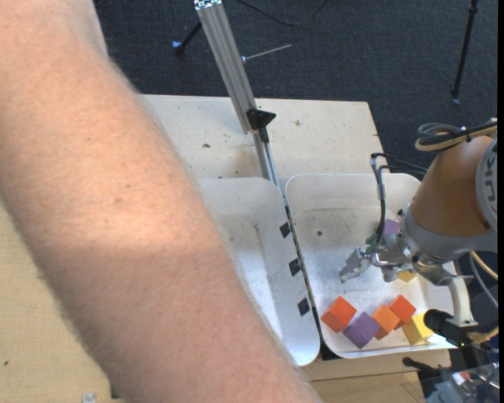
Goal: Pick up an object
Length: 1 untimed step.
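Camera view: the arm [454, 204] is reaching in from the right, its orange band sitting above the wrist, and is leaning down over the right bin [319, 193]. The gripper [359, 263] is hanging low over the bin floor, near the bin's middle. Whether it is open or closed cannot be told, and nothing is showing in its grip. The blocks are lying at the bin's near edge, apart from the gripper: an orange block [339, 313], a purple block [361, 329], a second orange block [387, 318], a third orange block [402, 306] and a yellow block [417, 329]. No legible writing is showing.
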Each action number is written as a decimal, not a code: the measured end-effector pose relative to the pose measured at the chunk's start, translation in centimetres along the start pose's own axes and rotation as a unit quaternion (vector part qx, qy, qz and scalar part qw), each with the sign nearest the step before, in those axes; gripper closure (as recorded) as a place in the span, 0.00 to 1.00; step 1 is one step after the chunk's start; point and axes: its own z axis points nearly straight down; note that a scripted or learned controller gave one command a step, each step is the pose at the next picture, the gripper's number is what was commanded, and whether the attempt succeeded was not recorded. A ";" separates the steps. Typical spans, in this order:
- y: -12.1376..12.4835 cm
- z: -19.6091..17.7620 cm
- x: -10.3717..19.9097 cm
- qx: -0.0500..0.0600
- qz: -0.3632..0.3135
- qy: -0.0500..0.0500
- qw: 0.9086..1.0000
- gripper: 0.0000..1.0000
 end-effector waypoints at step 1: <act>-0.8 4.7 0.0 0.000 0.000 0.000 1.000 0.00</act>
